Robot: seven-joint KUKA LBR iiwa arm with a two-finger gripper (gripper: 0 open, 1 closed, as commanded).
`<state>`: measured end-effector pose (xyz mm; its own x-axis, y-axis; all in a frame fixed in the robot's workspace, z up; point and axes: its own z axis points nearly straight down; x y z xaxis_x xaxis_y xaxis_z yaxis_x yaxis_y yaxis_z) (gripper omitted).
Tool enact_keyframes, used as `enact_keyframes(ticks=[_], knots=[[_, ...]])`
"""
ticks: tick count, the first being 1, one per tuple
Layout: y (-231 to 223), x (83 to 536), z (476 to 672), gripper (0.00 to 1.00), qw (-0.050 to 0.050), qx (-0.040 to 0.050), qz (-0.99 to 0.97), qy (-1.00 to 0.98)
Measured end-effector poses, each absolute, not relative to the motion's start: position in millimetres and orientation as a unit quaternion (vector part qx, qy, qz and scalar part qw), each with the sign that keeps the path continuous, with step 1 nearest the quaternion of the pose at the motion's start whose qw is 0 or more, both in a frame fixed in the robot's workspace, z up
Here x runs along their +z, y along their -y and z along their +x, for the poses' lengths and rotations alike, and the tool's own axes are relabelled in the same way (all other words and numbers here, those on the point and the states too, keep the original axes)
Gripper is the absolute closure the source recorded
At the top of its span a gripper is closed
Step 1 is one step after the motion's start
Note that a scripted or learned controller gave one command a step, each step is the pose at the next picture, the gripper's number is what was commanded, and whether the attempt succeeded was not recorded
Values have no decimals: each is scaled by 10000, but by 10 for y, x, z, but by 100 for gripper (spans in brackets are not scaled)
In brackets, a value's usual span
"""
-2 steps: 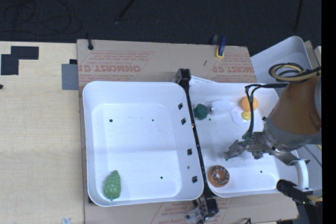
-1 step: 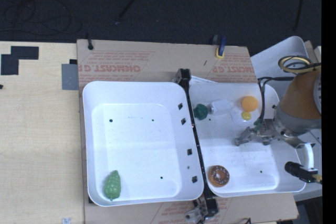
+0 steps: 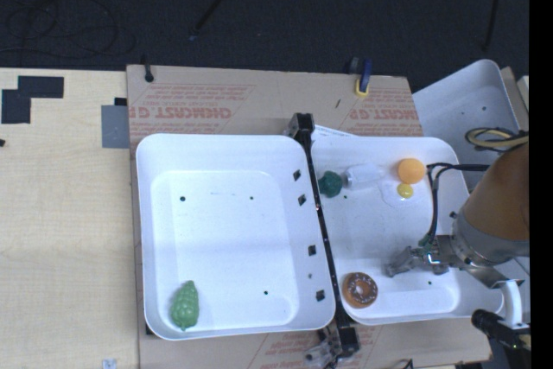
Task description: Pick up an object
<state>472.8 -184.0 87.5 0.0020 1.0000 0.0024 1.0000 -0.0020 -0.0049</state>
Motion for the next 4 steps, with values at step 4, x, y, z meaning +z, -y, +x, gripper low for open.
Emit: enact_keyframes(ticks=[4], knots=[[2134, 1324, 6212, 0, -2, -2, -7067, 7076]])
